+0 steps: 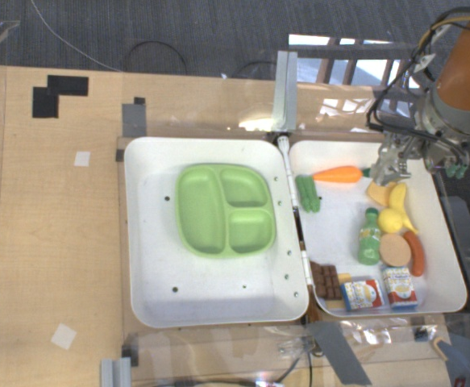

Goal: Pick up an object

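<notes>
My gripper (pixel 389 170) hangs over the far part of the right bin (pixel 339 236), just right of an orange carrot (pixel 337 175) and above a yellow banana (pixel 388 193). Nothing shows between its fingers. Below the banana lie a lemon (pixel 390 220), a green bottle (pixel 369 239), a round bun (pixel 395 251) and a red sausage (pixel 417 252). A green pepper-like piece (pixel 308 193) lies at the bin's left wall.
A chocolate bar (pixel 326 280) and two small cartons (pixel 361 293) (pixel 400 287) sit at the right bin's near edge. The left bin (pixel 150 280) holds a green divided plate (pixel 223 209). A metal post (pixel 284 95) stands behind the bins.
</notes>
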### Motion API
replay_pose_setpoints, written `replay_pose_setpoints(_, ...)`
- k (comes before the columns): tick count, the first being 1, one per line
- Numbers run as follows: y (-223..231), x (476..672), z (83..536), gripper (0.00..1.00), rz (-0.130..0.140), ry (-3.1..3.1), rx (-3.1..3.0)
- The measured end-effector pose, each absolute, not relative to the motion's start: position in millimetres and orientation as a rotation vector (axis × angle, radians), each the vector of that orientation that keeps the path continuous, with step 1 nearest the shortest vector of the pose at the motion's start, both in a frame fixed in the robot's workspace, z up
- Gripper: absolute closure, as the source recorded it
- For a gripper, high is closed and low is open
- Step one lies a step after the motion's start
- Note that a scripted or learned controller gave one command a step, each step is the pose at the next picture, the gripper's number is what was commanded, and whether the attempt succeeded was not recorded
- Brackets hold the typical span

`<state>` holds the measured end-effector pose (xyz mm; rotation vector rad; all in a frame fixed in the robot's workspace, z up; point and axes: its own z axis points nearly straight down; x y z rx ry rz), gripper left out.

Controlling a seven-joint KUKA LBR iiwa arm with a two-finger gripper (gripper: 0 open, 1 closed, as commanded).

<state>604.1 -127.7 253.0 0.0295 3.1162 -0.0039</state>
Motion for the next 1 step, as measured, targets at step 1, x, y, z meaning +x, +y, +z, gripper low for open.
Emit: replay_pose_setpoints(1, -115.8, 648.4, 315.3, 1.0, 0.0, 3.117, 0.233)
